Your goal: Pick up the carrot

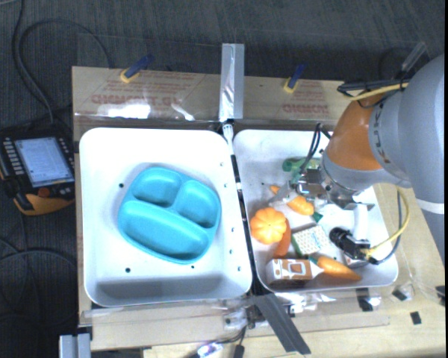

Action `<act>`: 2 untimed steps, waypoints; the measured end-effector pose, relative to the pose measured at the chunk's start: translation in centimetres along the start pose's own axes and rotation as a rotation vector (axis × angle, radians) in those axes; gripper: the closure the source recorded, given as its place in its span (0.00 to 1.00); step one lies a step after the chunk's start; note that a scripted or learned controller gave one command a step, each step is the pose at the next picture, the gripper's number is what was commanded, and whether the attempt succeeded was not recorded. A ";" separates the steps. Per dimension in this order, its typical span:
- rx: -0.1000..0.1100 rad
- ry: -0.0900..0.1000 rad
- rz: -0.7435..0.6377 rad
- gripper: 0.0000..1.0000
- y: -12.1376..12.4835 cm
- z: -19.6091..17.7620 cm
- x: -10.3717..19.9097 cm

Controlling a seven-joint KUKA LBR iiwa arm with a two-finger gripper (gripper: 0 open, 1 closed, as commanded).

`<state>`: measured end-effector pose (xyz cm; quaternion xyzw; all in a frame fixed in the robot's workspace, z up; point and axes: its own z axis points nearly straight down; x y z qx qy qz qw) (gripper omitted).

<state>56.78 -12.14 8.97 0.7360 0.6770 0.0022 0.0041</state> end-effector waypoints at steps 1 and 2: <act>-0.001 0.004 -0.001 1.00 0.1 -1.0 0.2; 0.012 -0.004 0.186 1.00 1.8 -12.9 3.4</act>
